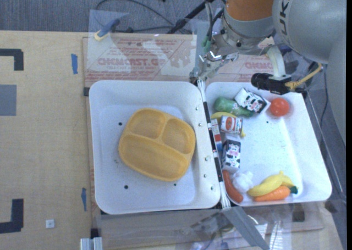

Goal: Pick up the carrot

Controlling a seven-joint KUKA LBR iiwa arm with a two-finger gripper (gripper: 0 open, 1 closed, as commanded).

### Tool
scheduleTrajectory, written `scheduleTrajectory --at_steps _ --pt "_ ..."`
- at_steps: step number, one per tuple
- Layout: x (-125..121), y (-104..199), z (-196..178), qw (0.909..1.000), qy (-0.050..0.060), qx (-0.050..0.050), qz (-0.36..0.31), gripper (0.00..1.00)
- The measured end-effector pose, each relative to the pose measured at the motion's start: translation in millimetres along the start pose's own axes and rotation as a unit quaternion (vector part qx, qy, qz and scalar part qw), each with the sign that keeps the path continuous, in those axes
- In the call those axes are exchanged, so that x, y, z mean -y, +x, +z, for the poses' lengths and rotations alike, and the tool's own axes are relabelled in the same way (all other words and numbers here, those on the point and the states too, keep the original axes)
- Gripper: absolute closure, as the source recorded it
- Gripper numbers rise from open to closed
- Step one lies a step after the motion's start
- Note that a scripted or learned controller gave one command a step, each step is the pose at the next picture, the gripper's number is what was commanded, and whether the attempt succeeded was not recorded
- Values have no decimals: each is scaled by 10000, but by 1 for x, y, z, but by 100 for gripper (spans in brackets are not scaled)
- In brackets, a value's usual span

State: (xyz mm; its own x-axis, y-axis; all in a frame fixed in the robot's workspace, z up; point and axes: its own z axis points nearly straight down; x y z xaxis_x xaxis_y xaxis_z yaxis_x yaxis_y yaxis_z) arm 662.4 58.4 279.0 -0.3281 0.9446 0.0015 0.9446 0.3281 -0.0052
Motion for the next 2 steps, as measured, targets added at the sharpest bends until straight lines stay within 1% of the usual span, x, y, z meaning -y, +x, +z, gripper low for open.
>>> scheduleTrajectory --at_steps 1,2 --pt "19 -37 -30 9804 -35 21 -1972 100" --pt "25 34 0 9516 -9 3 -3073 100"
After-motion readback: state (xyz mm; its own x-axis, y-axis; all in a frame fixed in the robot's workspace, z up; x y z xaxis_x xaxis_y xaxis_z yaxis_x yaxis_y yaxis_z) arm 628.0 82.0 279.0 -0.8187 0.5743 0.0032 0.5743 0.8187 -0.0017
